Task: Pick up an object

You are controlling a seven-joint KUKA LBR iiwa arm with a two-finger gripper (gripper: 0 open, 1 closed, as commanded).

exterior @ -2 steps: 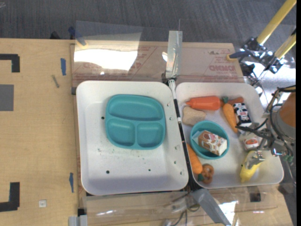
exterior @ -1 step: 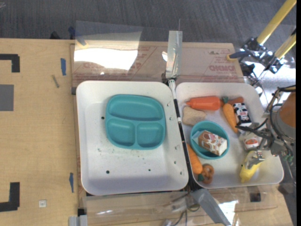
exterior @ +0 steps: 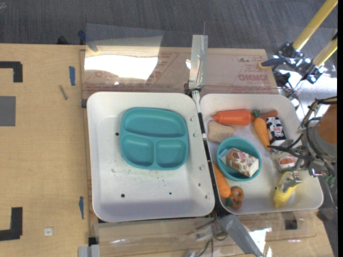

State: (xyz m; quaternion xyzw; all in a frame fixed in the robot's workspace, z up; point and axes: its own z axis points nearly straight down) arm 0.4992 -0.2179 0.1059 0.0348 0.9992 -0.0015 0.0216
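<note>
You've got the gripper (exterior: 292, 176) low over the right bin's (exterior: 310, 201) front right corner, by the banana (exterior: 282, 194). Can't tell its grip.

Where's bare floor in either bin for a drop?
Left bin: white floor on all sides of the teal divided plate, widest along the near edge. Right bin: crowded; one small patch between the teal bowl and the yellow toy.
</note>
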